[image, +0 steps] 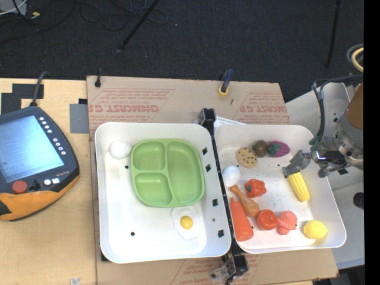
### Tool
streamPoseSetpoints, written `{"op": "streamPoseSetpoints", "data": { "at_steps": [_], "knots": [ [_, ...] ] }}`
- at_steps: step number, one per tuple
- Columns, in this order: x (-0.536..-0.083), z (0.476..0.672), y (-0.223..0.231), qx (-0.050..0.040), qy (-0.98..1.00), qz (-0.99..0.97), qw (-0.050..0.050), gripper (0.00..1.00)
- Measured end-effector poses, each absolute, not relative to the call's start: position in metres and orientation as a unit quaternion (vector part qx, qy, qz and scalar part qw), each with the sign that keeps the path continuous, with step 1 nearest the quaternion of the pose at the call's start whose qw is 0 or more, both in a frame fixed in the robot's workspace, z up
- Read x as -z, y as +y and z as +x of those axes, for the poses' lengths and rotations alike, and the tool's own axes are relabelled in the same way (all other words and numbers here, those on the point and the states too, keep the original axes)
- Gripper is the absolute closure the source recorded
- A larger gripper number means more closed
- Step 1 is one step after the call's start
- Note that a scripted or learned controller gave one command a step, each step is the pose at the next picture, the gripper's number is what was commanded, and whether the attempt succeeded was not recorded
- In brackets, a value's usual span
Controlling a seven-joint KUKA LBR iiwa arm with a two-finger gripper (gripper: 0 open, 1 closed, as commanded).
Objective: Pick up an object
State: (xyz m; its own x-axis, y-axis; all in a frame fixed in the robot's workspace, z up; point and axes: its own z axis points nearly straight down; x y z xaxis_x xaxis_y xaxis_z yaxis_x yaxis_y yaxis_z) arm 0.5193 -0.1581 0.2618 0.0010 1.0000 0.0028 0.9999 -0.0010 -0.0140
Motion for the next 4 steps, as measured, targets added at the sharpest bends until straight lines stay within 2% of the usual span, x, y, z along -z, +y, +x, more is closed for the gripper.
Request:
{"op": "streamPoseSetpoints", "data": {
  "at_steps": [1,2,4],
  "knots": [
    [-0.268,0.521,-0.158,-0.0005,-0.707,-0.707,0.001,0.00],
    [-0.204,0.521,-0.160,-0.0024,-0.708,-0.706,0.004,0.00],
    [-0.114,0.519,-0.152,-0.0016,-0.707,-0.707,0.004,0.00]
  ]
}}
